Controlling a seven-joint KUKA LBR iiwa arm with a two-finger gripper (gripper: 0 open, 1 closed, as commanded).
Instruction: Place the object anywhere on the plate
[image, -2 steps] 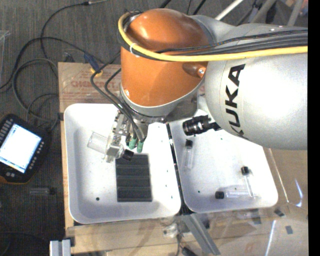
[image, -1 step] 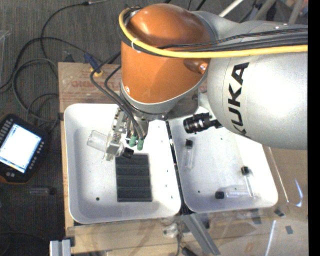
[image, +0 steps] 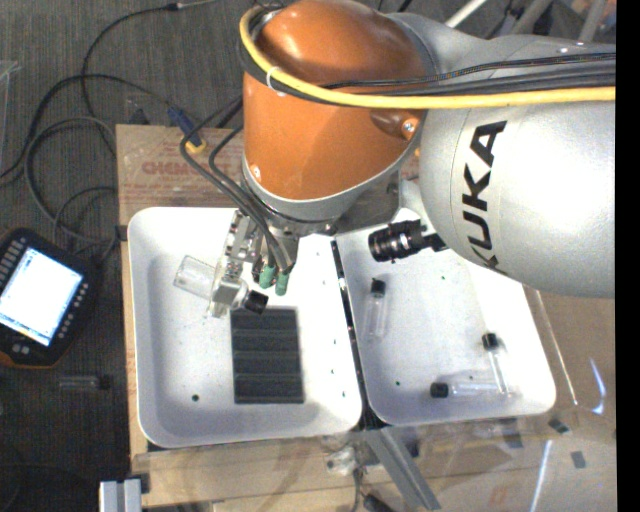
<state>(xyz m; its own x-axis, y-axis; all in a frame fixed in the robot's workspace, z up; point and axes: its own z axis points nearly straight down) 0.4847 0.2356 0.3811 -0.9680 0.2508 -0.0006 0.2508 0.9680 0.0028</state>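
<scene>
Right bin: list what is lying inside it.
The right bin holds three clear vials with black caps: one near its left wall, one at the right, one lying along the front. The arm covers the bin's far end, so anything there is hidden.
</scene>
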